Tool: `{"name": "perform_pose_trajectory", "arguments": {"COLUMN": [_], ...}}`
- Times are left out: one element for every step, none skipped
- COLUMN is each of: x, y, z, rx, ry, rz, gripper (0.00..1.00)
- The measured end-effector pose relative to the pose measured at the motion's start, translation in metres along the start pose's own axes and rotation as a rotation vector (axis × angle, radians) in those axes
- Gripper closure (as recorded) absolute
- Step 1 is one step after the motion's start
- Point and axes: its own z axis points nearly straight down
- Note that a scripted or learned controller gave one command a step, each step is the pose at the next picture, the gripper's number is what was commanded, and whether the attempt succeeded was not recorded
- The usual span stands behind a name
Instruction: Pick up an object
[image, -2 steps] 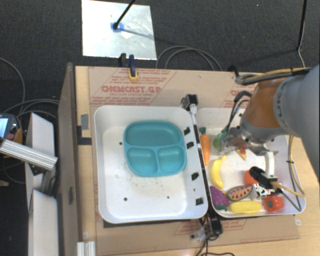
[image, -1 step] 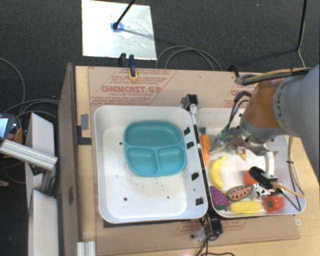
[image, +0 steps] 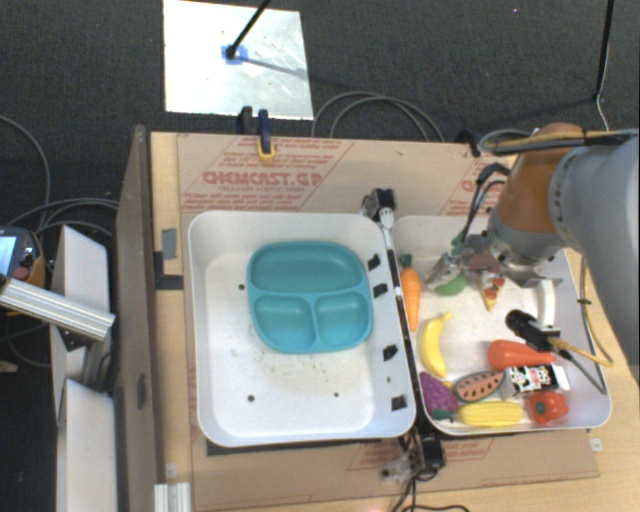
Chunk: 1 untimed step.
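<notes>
Camera view: two shallow white bins sit side by side on a brown board on the bench. The left bin (image: 215, 330) holds a teal divided plate (image: 308, 297), which lies near the bin's centre, slightly toward its far edge.

The right bin (image: 598, 400) holds the toy food items. A carrot (image: 410, 292) lies along the left wall. A yellow banana (image: 434, 343) lies just inside it, toward the bin's middle. A purple grape cluster (image: 436, 392) sits near the front left corner. A corn cob (image: 490, 413) lies along the front edge, with a brown oval piece (image: 480, 384) just behind it. A red-orange pepper (image: 518, 353) lies right of centre, a black-and-white carton (image: 537, 378) touches it on the front side, and a small tomato (image: 546, 406) sits near the front right corner. A pizza slice (image: 491, 291) lies toward the far edge, and a white cylinder (image: 545, 300) stands near the right wall.

The arm enters from the right; its orange band is above the far right corner of the right bin. The gripper (image: 452, 272) is low over the far left part of the right bin, directly at a small green item (image: 451, 285). Whether the green item sits between the fingers cannot be determined, and the finger state cannot be told from this view.
</notes>
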Motion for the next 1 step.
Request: {"name": "perform_pose_trajectory", "arguments": {"x": [0.0012], "y": [-0.0006], "z": [-0.0105], "rx": [0.0], "ry": [0.001], "rz": [-0.002], "gripper": [1.0]}}
